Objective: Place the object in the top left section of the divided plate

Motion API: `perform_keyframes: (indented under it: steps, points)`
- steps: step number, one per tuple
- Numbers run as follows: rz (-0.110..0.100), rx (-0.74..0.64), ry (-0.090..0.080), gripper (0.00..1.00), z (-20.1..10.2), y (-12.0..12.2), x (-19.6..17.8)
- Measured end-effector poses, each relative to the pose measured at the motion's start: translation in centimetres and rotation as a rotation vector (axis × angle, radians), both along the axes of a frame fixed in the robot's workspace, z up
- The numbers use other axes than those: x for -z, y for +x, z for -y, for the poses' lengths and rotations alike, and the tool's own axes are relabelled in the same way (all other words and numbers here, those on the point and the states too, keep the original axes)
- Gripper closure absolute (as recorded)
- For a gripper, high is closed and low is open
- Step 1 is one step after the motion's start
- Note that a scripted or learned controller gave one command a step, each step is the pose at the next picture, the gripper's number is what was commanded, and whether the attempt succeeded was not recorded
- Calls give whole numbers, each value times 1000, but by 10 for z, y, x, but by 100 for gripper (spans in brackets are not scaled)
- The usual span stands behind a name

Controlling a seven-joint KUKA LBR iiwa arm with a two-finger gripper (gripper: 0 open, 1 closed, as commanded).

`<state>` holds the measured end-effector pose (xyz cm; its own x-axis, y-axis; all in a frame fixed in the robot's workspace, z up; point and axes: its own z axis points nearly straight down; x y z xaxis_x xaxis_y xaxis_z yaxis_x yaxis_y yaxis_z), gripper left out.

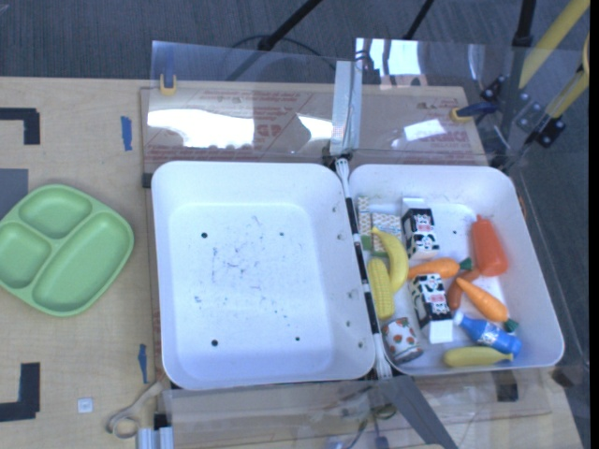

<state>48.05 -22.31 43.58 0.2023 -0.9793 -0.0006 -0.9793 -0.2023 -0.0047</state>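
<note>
three sections in green divided plate (64,249), left of bins; hand state: cannot tell

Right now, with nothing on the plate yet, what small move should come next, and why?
Probably bring the arm in over the right bin and lower toward one toy, perhaps the orange carrot lying fairly apart at its far side. All the toys sit there, while the green divided plate rests bare on the bench's left.

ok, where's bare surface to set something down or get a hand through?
Left bin: its whole floor is bare, apart from faint scuffs. Green divided plate: all three sections free. Bare wood between plate and left bin too. Right bin is crowded with toy food; only small white patches along its top and right walls.
</note>
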Motion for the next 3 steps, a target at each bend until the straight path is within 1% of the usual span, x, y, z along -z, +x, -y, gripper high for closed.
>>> perform_keyframes:
  steps: [3]
  points:
    - [0,0,0,0,0,0,0]
